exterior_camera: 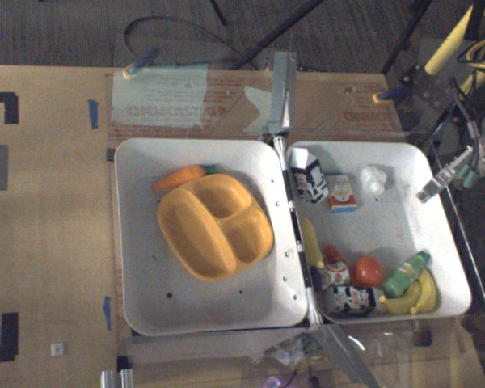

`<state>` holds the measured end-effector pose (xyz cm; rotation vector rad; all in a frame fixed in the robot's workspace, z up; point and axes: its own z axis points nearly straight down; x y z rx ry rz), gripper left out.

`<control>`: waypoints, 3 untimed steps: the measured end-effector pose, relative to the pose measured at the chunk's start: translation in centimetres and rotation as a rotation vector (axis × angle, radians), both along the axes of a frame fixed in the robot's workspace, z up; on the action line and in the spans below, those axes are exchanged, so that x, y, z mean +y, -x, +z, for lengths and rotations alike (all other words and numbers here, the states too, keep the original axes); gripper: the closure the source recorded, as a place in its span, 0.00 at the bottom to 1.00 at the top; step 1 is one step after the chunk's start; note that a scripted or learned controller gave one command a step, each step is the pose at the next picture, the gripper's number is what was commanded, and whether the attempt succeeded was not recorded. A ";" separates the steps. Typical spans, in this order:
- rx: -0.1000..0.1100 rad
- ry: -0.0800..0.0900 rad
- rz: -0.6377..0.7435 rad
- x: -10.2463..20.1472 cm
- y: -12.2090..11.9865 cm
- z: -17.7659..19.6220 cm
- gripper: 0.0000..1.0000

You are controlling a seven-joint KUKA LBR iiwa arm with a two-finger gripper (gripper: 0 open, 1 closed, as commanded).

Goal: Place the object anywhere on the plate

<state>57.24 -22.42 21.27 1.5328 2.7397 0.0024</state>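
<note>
I am seeing the gripper (433,187) hanging at the right rim of the right-hand shallow white bin (404,225), up near its far corner, and I cannot tell from this slanted view how it is set; nothing is showing in its grasp. The grey arm behind it is reaching in from the right and is mostly lost against the dark clutter there.

Working outward, the right bin is holding the candidates: a small black-and-white milk carton (309,176) and a little red-and-white box (342,193) near the far wall, a crumpled clear wrapper (373,179) beside them, then a red tomato (369,271), a green bottle (406,275), a yellow banana (416,297) and another printed carton (352,300) bunched at the near end. A long yellow piece (310,242) is lying along the divider.

In the left-hand white bin (137,241) the yellow 3-compartment plastic plate (215,225) is sitting with all 3 wells bare. An orange toy carrot (178,178) is lying just beside its far edge, touching or nearly so, but not on it.

So I am judging the task as barely begun: nothing picked, nothing on the plate. Choosing, grasping, carrying across the divider and releasing are all remaining.
</note>
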 end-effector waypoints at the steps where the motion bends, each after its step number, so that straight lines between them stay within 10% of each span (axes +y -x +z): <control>1: -0.004 0.000 0.000 12.4 -4.1 2.1 1.00; 2: -0.010 0.002 0.001 12.4 -4.2 3.2 1.00; 3: -0.003 0.001 -0.239 13.1 -1.2 15.7 1.00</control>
